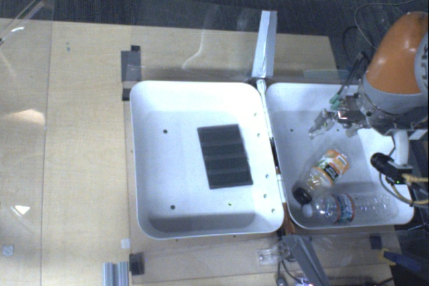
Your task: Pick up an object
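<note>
- Camera view showed the gripper [326,120] over the far half of the right bin [288,104], with the arm [401,63] reaching in from the right. Whether its fingers were released or clenched could not be told; nothing was visibly between them.
- Two candidate objects lay in the right bin. A small bottle [322,175] with an orange label and dark cap rested on its side, nearer the camera than the gripper and apart from it. A clear bottle [348,206] lay along the bin's near wall, just beside the small bottle's cap end.
- The left bin [154,110] held a dark ribbed block [224,156] at its middle, well apart from the gripper.
- Judgement: the step in hand was the approach; no grasp had been made.
- Recommended target: the small bottle, as the closest item. The fingers should straddle its body across the short axis, not along its length.
- Centre the grasp on the label, away from the tapering neck.
- Risk: both bottles are round and could roll or slip out sideways when squeezed. Contact with the clear bottle could shift both.
- Descend vertically, close slowly, then lift.
</note>
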You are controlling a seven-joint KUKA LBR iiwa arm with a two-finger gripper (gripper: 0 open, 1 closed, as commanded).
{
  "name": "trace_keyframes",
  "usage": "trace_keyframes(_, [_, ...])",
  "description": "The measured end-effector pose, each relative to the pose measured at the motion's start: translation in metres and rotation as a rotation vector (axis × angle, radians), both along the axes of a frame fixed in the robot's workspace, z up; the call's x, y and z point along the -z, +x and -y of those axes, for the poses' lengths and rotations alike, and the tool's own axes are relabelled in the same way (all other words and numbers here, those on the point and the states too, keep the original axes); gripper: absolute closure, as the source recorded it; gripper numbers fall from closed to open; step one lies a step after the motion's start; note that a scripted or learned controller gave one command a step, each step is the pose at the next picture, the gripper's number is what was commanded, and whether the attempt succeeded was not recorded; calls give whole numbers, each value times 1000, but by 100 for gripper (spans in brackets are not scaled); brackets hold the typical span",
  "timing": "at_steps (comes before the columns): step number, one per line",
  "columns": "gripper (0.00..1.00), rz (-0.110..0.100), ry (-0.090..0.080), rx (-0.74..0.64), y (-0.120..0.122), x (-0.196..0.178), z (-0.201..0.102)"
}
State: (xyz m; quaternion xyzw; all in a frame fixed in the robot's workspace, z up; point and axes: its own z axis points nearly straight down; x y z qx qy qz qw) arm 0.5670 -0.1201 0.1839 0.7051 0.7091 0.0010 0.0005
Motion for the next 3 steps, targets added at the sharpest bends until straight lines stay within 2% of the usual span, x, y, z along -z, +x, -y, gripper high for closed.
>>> trace_keyframes(1, [0, 10, -5, -66, -6, 95, 71])
trace_keyframes(2, [0, 8, -4, -389, 56, 96, 82])
trace_keyframes(3, [0, 11, -4, -573, 23, 95, 11])
